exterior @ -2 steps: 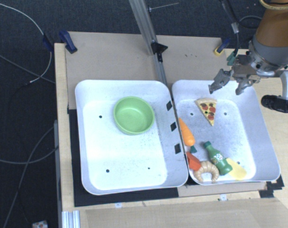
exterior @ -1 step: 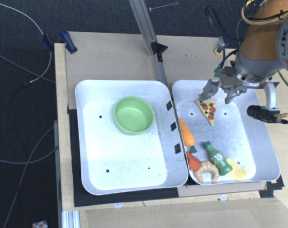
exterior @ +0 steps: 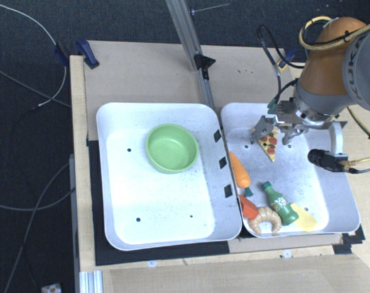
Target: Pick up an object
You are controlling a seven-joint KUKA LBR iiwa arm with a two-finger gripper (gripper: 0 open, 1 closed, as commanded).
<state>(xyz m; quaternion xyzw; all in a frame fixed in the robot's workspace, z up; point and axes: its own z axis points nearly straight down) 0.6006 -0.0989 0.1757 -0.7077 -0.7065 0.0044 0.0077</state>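
So your grey two-finger gripper point(exterior: 273, 131) was sitting over the upper part of the right-hand shallow white bin point(exterior: 340, 221), and a little toy pizza slice, yellow with red dots point(exterior: 270, 146), was right at the fingertips. It looked pinched between them at its wide crust end, with the point hanging down toward the bin floor, so I'd call the jaws clenched on the slice, though it was small in the camera view and I wouldn't swear how solid that hold was.

My guess on handling: that slice was light, stiff plastic, thin and probably a bit slick, so it could've swivelled or slipped if you only had the edge. Taking it across the flat faces near the crust was the sensible spot.

The rest was piled at the near end of that bin: an orange plastic carrot point(exterior: 239, 171), a green toy bottle point(exterior: 279, 204), a tan croissant point(exterior: 267, 220). The light green round bowl point(exterior: 171, 148) sat alone in the left white bin point(exterior: 112, 182)
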